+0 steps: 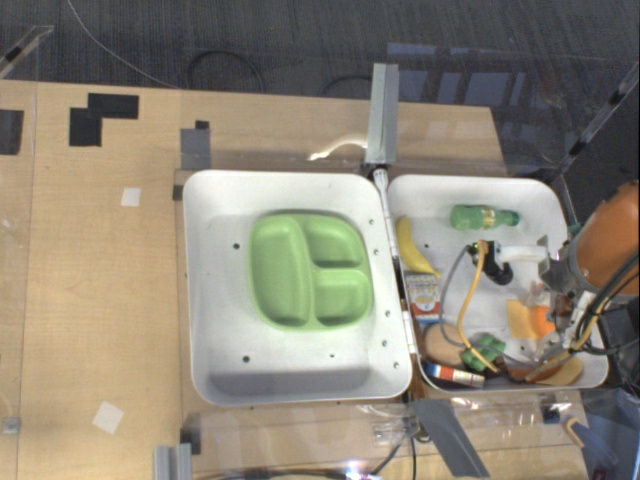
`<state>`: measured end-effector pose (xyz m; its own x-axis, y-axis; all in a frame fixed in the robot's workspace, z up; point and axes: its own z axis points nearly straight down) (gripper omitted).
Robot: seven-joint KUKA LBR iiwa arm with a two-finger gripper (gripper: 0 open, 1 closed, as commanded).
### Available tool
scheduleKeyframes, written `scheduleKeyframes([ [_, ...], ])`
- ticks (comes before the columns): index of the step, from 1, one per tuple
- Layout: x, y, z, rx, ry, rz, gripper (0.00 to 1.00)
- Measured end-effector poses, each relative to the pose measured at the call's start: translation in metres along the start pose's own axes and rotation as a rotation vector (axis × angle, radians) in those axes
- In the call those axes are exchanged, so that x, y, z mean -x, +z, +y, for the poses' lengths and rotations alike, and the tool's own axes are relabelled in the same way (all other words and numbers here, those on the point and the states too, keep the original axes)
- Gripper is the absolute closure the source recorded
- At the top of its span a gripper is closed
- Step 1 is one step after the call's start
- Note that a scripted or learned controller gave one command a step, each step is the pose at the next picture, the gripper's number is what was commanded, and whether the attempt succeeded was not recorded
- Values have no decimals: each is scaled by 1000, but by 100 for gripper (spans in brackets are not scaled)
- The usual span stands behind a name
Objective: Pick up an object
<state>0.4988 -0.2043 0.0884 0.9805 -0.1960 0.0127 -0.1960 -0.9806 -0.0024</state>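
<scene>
Down at the near rim of the right bin (pixel 556 200) lies a red-capped marker (pixel 452 373). Beside it the gripper (pixel 556 313) hangs over an orange piece (pixel 527 320); its grip I cannot tell. A green divided tray (pixel 308 268) sits in the left bin (pixel 210 298).

Light green divided tray (pixel 308 268), white bins (pixel 215 228), yellow banana (pixel 412 248), green bottle (pixel 482 217)
</scene>
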Motion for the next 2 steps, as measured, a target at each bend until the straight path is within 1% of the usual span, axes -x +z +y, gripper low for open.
scheduleKeyframes([
  [1,-2,-10,-2,-1,0,-1,100],
  [2,-1,-119,-45,0,-2,-4,100],
])
